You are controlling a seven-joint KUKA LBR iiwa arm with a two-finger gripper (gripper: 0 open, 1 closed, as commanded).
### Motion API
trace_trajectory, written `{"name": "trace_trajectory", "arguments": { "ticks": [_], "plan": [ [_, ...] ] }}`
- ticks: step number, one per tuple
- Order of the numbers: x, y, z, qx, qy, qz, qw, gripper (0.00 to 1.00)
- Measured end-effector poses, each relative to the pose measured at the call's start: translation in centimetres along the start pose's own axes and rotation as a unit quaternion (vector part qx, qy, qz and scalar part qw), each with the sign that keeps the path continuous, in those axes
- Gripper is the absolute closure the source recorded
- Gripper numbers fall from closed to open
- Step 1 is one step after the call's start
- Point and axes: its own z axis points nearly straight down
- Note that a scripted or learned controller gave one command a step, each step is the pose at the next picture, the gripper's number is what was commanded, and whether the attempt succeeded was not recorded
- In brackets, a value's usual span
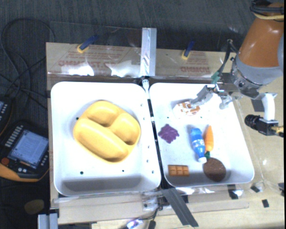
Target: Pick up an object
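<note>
- Gripper (213, 95) hangs over the right bin's (245, 142) far part, fingers spread, holding nothing.
- Just left of it lies a white-and-orange object (187, 108).
- Nearer: blue bottle (197, 144), carrot (208, 138).

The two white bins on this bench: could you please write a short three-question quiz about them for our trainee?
1. True or false: the big yellow object lies in the same bin as the blue bottle.
2. Which item touches the brown round object at the right bin's near edge: A) the purple piece, B) the orange carrot, C) the brown waffle block?
3. Fill in: the claw hovers over the right bin's ___ corner, beside the white-and-orange item.

Key: 1 false; 2 B; 3 far right.
</note>
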Motion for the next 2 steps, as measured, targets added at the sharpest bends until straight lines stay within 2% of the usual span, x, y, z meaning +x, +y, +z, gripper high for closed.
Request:
{"name": "trace_trajectory", "arguments": {
  "ticks": [1,2],
  "plan": [
    [-1.2,-4.9,14.7,0.001,0.001,-0.03,0.9996,0.0],
    [-3.1,-7.9,5.4,0.0,0.0,-0.043,0.9991,0.0]
  ]
}}
